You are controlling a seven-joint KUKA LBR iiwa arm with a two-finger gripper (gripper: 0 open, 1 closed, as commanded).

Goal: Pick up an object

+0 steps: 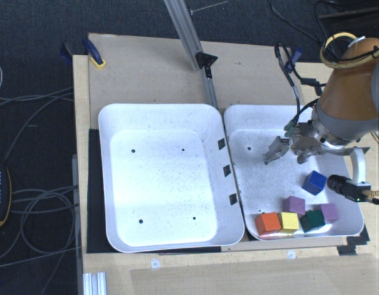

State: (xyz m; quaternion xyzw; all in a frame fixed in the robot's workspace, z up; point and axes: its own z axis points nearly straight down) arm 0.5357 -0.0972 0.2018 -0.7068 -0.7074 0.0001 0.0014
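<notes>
Several small blocks lie at the near end of the right bin (257, 134): a blue block (314, 182), a purple block (295, 204), a second purple block (328, 211), an orange block (269, 222), a yellow block (290, 221) and a green block (312, 220). My gripper (287, 155) hangs over the middle of the right bin, up and left of the blue block. Its two fingers stand apart, open, with only white bin floor between them. It touches no block.
The left bin (158, 177) lies beside the right one, with black clips (226, 169) along the shared rim. A slanted metal pole (188, 32) rises behind the bins. Cables hang by the arm at the back right.
</notes>
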